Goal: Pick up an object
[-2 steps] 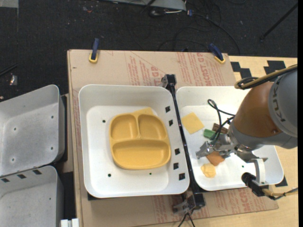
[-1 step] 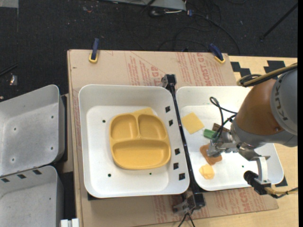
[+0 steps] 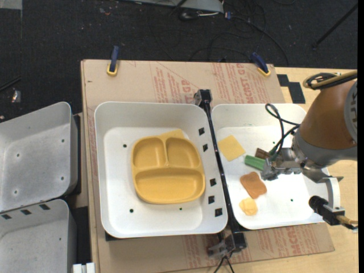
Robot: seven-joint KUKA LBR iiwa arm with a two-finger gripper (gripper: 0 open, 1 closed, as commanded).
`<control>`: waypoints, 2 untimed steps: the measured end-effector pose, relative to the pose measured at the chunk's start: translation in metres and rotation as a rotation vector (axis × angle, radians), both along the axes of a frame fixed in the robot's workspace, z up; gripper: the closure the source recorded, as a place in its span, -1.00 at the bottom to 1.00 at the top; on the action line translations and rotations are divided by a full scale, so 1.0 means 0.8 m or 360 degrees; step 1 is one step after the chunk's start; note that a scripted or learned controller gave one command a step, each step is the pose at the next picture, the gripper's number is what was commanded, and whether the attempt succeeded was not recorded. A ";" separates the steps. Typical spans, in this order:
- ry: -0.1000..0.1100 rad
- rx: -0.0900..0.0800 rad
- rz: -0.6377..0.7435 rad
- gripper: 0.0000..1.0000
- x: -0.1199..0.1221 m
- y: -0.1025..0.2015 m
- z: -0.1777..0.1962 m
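**Gripper low in the right bin, among the play-food pieces**

Nearest me in the shallow white right-hand bin [image 3: 284,223] lies a small round orange-yellow plastic piece [image 3: 248,207]. Just beyond it is a flat brown toast-shaped slice [image 3: 253,185]. The two-finger gripper [image 3: 268,170] sits just past the toast, low over the bin floor. Its tip is right against the end of a green rectangular plastic block [image 3: 253,161]. Grip state: cannot tell from here, as the wrist body hides the tip. I see nothing clearly held, so I judge the pick not yet made. A thin pale-yellow square slice [image 3: 231,147] lies farther back, apart from the rest.

Risks, as I judge them:
- The green block and the toast lie close together, so closing could catch both, or nudge one away.
- The flat pieces give little edge to grip and could slide on the smooth bin floor.
- A loose black cable [image 3: 275,118] hangs near the wrist and could snag.

The left-hand white bin [image 3: 114,209] holds a yellow three-compartment plastic plate [image 3: 168,170]. Both bins rest on a brown cardboard sheet [image 3: 170,84], clipped at its far edge by two yellow-and-blue clamps [image 3: 113,61]. Grey perforated metal trays [image 3: 34,147] stand off to the left. Beyond is a dark speckled floor [image 3: 45,38] strewn with cables.
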State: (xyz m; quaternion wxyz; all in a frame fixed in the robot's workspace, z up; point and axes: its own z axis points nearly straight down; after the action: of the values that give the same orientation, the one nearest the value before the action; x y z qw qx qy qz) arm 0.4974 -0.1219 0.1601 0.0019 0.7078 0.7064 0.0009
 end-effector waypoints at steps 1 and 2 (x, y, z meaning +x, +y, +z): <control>-0.0003 -0.0001 0.0006 1.00 -0.005 -0.007 0.075; -0.0001 -0.0001 0.0008 1.00 0.002 -0.010 0.130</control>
State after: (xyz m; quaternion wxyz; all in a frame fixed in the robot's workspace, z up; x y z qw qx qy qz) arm 0.4991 -0.1298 0.2639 0.0022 0.7061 0.7081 0.0010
